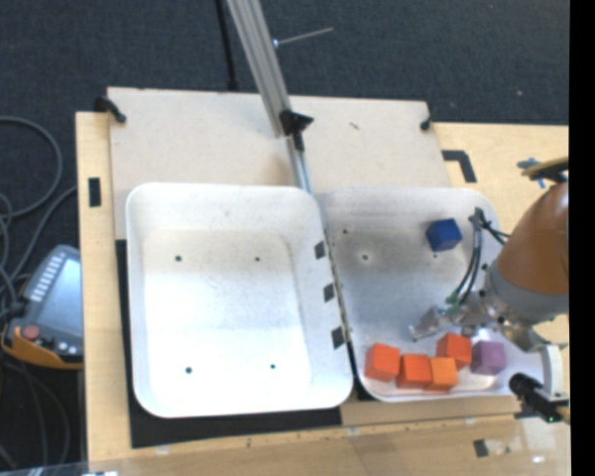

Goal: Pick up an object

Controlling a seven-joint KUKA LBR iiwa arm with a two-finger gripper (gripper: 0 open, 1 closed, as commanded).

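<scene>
Arm (pixel 535 256) reaches into the right bin (pixel 377 236) from the right, wrist low over the near-right corner; gripper (pixel 446 317) sits just above the block cluster, metal fingers seemingly pointing left, but whether it is spread or closed cannot be told at this angle; nothing visibly between the fingers. Candidates: orange blocks (pixel 413 365) in a row along the near wall, another orange block (pixel 455 346) just behind, purple block (pixel 489 356) beside it, all touching or nearly so; blue block (pixel 443 234) alone, well apart toward the far side. Left bin (pixel 228 296) holds no blocks. Risks, as judged: crowding means a finger may land on top of a block instead of beside it; a close could catch two blocks or shove the row along the wall; the wall itself may block one finger; cables near the wrist could snag.
</scene>
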